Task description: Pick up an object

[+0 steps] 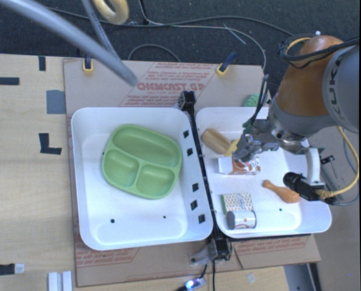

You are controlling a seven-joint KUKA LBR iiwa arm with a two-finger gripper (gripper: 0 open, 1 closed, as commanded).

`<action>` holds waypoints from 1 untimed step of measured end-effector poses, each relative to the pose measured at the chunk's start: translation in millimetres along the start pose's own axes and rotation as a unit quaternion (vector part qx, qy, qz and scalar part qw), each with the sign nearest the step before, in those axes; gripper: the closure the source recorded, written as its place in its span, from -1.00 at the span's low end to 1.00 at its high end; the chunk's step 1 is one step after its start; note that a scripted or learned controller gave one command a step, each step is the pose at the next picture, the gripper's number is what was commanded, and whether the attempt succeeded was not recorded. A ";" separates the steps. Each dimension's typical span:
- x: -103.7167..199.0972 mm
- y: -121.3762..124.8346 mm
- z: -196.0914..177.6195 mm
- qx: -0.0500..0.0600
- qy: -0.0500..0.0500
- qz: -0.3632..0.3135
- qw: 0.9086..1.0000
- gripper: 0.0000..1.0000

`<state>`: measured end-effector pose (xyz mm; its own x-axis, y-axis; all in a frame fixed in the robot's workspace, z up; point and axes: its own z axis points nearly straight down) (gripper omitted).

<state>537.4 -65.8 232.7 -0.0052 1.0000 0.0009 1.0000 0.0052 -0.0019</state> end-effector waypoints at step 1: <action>45.9 6.3 10.0 0.001 0.000 0.000 1.000 1.00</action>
<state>543.5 -19.9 222.7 -0.0056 1.0000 0.0008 1.0000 0.0056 -0.0034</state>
